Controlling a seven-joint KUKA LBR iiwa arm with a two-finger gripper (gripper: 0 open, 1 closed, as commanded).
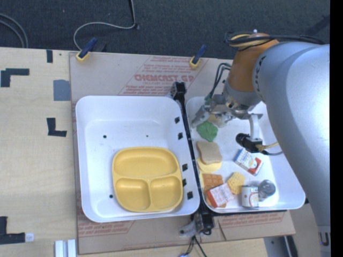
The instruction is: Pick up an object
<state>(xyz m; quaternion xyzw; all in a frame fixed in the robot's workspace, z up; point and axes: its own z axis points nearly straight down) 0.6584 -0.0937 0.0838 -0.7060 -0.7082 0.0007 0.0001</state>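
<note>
Camera view: arm (289,90) hides the right bin's (284,197) far corner.

Bench (32,159) bears left bin (88,143), right bin (286,191).

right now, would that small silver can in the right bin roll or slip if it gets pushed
The silver can looks round and lies on its side, so it would probably roll. Its shiny metal likely slips in a pinch. The box touching it may block one direction.
</note>
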